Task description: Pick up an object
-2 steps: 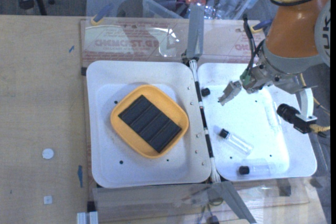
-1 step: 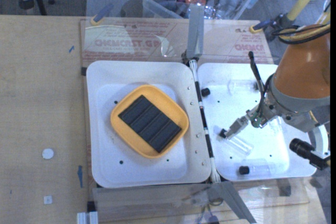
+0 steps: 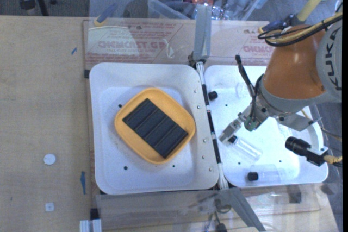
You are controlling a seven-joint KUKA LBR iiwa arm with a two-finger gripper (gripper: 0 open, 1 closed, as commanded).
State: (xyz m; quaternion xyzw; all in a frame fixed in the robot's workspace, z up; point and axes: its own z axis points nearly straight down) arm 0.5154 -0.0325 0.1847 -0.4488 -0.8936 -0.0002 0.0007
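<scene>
Orange-banded arm marked "KU", jaws slightly parted, holding nothing, over right bin, yellow tray left.

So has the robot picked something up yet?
Not yet, as far as the view shows. Done so far: the arm has reached over the right bin and the gripper hangs low above its floor. Nothing shows between the jaws. Just beside it lies a clear plastic piece, perhaps the target. The yellow tray sits untouched in the left bin. Grasping and lifting are left.
</scene>
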